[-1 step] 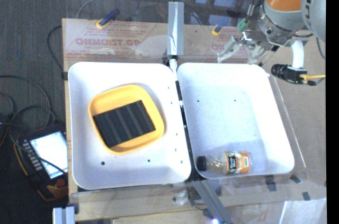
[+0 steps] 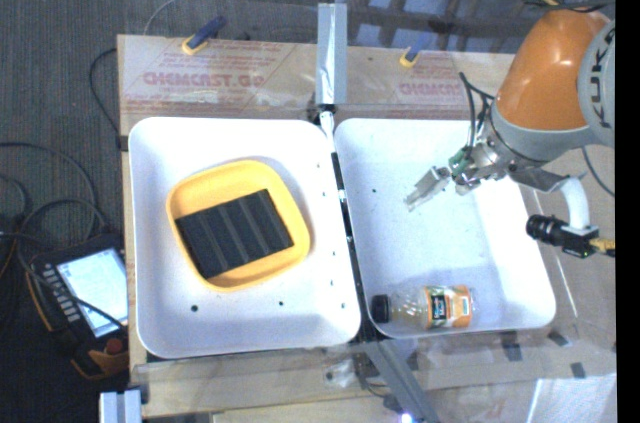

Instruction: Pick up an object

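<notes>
Bottle (image 2: 428, 307): small, clear plastic, black cap, orange label; lying on its side along the near wall of the right bin (image 2: 400, 161), cap toward the bin divider.
Bottle contents: seemingly nearly empty; judged light and easy to lift.
Bottle handling: thin plastic, likely smooth and a little slippery; round body prone to rolling when nudged; some give under squeeze, not fragile.
Bottle hold: best across the barrel at the labelled middle, fingers straddling the short axis; wall just beside bottle leaves little room on the near side, so a miss or a push against the wall looks likely.
Gripper (image 2: 425, 187): above the right bin's floor, well apart from the bottle, farther from the near wall; fingers pointing toward the divider; apart or together cannot be told at this size; nothing seen between them.
Arm: grey with orange band (image 2: 545, 76), reaching over the far right side of the right bin.
Yellow tray (image 2: 190, 196): in the left bin (image 2: 160, 311), across the divider from the bottle; carries a dark ribbed slab (image 2: 240, 231); stiff, broad, awkward for a two-finger pinch except at the rim.
Writing, bottle label: orange with dark marks, too small to read.
Writing, tabletop (image 2: 230, 81): reddish mirrored lettering on board beyond the bins, not reliably legible.
Writing, arm: black letters "KU" at the edge of the orange band.
Stage: judged approach, no hold taken.
</notes>
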Robot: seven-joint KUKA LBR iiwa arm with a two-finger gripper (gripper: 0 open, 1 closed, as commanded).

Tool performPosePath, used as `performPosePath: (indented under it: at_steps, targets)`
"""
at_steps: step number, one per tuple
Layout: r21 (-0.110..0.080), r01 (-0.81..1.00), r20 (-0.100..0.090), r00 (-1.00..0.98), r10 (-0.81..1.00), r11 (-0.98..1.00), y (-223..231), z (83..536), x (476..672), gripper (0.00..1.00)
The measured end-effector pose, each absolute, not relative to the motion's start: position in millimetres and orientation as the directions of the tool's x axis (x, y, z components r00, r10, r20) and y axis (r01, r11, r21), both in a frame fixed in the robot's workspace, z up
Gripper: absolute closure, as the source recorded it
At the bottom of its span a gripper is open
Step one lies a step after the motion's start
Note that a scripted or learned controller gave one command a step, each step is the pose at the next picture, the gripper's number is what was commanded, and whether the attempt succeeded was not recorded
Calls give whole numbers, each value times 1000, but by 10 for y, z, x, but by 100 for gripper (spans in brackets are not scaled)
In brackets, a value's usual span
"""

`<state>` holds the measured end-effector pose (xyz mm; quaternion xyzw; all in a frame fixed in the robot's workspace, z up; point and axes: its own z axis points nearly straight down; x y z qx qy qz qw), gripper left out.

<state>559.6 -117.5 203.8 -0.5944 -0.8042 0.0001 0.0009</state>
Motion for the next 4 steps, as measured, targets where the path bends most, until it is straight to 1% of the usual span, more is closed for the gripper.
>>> performPosePath:
  at_steps: [1,2,3,4]
  targets:
    - [-1,949,2,-316,949,316,-1225,1495,5034,0]
    - [-1,913,1,-408,913,408,-1711,1274,4836,0]
    - [0,1000,0,27,1000,-27,-1639,1614,4845,0]
    - [11,997,-4,-78,997,78,-1382,918,4873,0]
